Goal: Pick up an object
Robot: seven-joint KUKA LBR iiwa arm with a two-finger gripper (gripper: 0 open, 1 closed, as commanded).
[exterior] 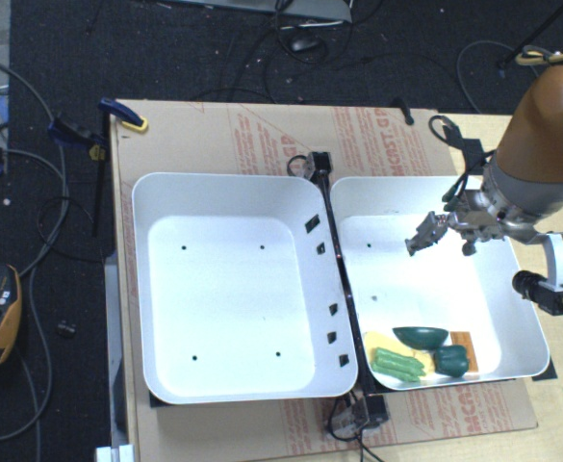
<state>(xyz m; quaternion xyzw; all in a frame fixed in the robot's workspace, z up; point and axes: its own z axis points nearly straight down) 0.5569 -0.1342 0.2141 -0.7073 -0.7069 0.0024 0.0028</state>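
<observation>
The small cluster of plastic toys (422,351), a dark green bowl-like piece (422,336), a light green ridged piece (397,363), a teal lump (451,360) and yellow and orange flat bits, lies in the right white bin's (512,306) near corner on the cardboard-covered surface (223,133). The claw (425,237) hangs well apart above the bin's far half, so the toys lie toward the near edge from it. Whether it is apart or together cannot be told.

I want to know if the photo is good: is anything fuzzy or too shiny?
In the camera view, the pincer looks a bit smeared; the white bins' floors are bright and washed out, without harsh glare; the green things in the right bin's near corner are small and soft-edged; the dark floor is dim.
</observation>
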